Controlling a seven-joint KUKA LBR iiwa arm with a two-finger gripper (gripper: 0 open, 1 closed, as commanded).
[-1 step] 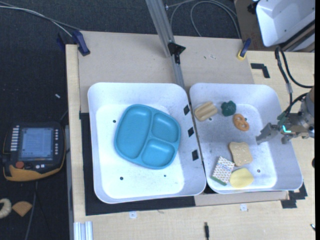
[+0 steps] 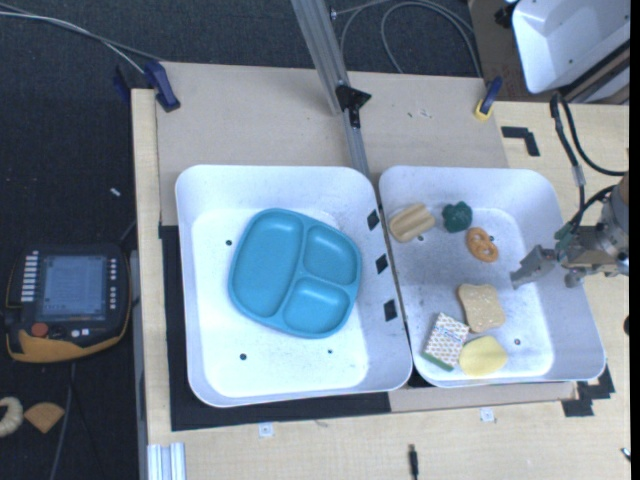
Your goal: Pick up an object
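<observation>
on the tabletop [image 2: 260, 108] two white bins sit side by side. the left bin [image 2: 200, 298] holds a blue tray [image 2: 295, 271] with three compartments, lying flat near the bin's middle. the right bin [image 2: 555, 208] holds the small things. a tan roll [image 2: 410, 221] lies near its upper left corner, and a dark green piece [image 2: 457, 216] sits just beside it to the right. an orange pretzel [image 2: 482, 244] lies a little below and right of the green piece. lower down, a slice of toast [image 2: 482, 306] rests near the bin's middle, with a patterned wafer [image 2: 445, 340] just below and left of it and a yellow lump [image 2: 482, 356] touching or nearly touching both, close to the bin's front wall.

the end effector [image 2: 535, 266] reaches in over the right edge of the right bin, to the right of the pretzel and above the toast, apart from both. nothing is seen between its fingers; whether they stand wide or narrow cannot be told at this angle. a teach pendant [image 2: 68, 298] lies on the dark floor left of the tabletop.
</observation>
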